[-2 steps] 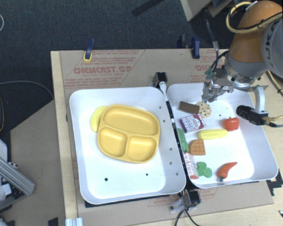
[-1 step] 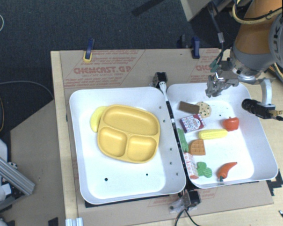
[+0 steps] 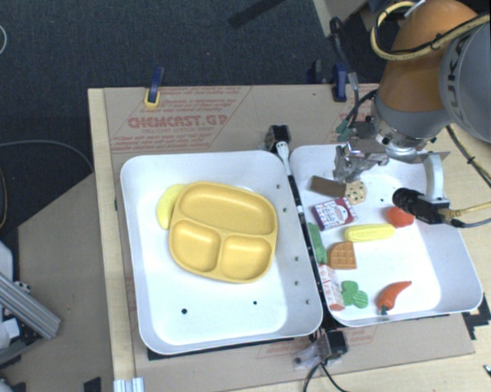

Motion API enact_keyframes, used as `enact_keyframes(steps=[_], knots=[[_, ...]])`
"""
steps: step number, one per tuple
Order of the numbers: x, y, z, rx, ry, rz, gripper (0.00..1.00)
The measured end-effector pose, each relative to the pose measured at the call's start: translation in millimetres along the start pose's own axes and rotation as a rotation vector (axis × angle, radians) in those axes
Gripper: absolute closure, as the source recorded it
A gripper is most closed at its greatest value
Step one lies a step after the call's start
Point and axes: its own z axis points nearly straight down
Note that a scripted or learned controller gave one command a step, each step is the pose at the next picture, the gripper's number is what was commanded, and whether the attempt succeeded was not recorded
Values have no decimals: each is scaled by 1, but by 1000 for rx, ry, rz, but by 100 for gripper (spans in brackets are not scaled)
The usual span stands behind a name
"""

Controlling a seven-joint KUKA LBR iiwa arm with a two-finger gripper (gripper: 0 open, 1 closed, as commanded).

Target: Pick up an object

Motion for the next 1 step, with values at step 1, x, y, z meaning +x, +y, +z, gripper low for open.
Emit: enact_keyframes(steps=[1], knots=[[57,-19,-9,-1,1,-3,100]])
